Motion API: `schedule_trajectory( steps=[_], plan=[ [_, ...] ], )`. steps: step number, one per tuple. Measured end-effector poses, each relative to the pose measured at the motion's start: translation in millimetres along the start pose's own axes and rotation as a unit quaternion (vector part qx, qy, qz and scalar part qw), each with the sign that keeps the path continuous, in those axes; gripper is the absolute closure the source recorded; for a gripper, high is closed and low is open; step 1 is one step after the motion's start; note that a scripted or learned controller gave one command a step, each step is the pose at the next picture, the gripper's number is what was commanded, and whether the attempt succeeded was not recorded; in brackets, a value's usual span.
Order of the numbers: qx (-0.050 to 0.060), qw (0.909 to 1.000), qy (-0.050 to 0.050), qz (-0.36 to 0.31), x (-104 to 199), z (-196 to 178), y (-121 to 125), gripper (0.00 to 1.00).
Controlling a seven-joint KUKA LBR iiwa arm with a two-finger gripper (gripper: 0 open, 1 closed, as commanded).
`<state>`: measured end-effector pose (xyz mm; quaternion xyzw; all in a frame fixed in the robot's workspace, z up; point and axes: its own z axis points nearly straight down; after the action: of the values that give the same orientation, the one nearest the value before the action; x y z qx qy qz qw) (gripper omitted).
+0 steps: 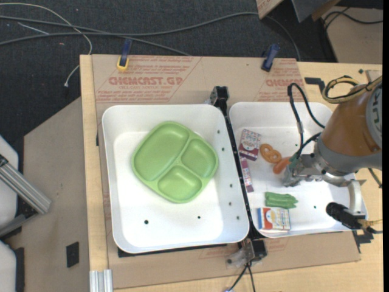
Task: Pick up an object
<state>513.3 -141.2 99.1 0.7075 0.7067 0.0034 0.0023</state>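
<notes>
Bench is topped with a cardboard sheet [182,78] printed in red "CHEMCAST GP", legible at upper left and repeated, partly cut off, at upper right. Two white bins sit side by side on it. Left bin [121,224] holds one green divided plate [175,160] with three compartments, lying flat near the centre. Right bin [316,221] holds the small items. The arm [352,135] enters from the right with its orange band over the bin, and the gripper [293,170] is down among the objects, just beside an orange ring-shaped piece [271,152] and above a small green item [281,199]; how far the tool is open and whether it grips anything, I cannot tell, as the wrist hides the tips. Likely target, judging by position: the orange piece or a reddish bit at the gripper's left edge. Judged light, rigid plastic, smooth and liable to slip; best pinched across a narrow edge of the ring. Green item looks soft-edged, light, graspable across its short width. A purple-and-white packet [249,145] lies near the bin's left wall, print unreadable; a small colourful box [273,219] sits at the front edge, lettering too small to read.
</notes>
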Motion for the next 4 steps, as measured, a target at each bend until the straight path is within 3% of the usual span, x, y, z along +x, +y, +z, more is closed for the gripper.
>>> schedule_trajectory(
  steps=[2, 3, 4],
  plan=[
    [0.001, 1.0, -0.001, -0.001, -4, -98, -8, 1.0],
    [0.002, 1.0, -0.001, -0.001, -4, -128, -6, 1.0],
    [0.005, 1.0, 0.001, -0.004, 58, -125, -4, 1.0]
  ],
)
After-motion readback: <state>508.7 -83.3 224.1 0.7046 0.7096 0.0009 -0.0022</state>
